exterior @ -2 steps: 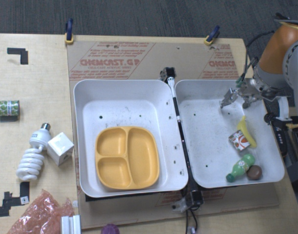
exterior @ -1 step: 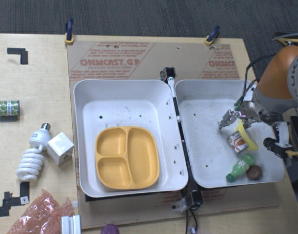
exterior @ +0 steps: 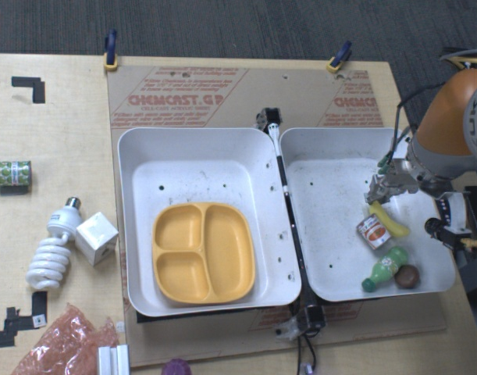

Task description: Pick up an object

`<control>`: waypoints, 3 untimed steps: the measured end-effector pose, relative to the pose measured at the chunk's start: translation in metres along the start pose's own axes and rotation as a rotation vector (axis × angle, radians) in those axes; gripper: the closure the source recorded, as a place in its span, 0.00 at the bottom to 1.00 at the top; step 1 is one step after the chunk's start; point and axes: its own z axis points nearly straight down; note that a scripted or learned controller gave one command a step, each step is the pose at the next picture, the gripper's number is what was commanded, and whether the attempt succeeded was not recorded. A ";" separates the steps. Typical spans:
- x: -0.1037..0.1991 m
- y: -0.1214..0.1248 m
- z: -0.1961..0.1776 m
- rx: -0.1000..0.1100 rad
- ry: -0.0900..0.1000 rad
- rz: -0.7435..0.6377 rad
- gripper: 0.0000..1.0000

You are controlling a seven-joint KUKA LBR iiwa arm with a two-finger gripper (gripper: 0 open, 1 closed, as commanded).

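Resting on pale wooden bench (exterior: 51, 131), two white bins (exterior: 137, 233), grey carpet (exterior: 222, 10) behind.

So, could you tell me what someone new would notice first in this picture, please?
The yellow three-compartment plastic plate draws the eye first, lying in the left white bin. Next comes the grey arm with its orange band reaching in from the right, its tool low over the right white bin, just above a cluster of small objects: a small can, a yellow banana and a green bottle.
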 end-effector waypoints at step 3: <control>0.055 -0.052 0.000 -0.001 0.000 0.000 1.00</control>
